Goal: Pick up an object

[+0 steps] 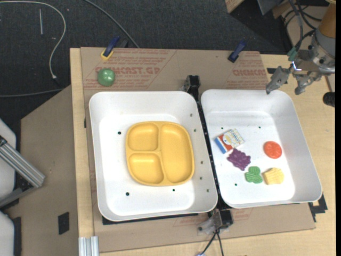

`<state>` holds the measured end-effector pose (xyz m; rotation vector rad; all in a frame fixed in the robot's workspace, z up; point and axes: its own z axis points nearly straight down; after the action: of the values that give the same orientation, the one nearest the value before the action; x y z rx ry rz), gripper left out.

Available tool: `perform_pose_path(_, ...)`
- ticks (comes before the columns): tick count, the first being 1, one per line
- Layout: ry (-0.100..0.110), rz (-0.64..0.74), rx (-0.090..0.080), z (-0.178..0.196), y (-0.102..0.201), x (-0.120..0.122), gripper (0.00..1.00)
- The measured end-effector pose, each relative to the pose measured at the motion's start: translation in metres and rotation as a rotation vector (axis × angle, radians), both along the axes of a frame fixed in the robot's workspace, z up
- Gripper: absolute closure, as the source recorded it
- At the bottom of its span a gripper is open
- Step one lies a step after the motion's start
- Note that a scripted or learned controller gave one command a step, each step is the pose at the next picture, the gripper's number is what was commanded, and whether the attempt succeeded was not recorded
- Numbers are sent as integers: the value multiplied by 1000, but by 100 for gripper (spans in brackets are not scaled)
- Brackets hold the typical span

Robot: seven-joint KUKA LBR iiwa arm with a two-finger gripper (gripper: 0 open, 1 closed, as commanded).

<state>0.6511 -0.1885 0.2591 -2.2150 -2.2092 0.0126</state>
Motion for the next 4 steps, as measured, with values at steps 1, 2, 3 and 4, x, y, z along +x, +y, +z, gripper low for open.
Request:
perform_pose_path(1,-14,3,-3,9,1,2,0)
perform_pose_path(2,-8,4,-1,-54,4,4,0)
perform_pose_path(3,-7,3,-1,-115,9,-3,0)
perform_pose_path(4,-9,4,-2,-168,10,-4,0)
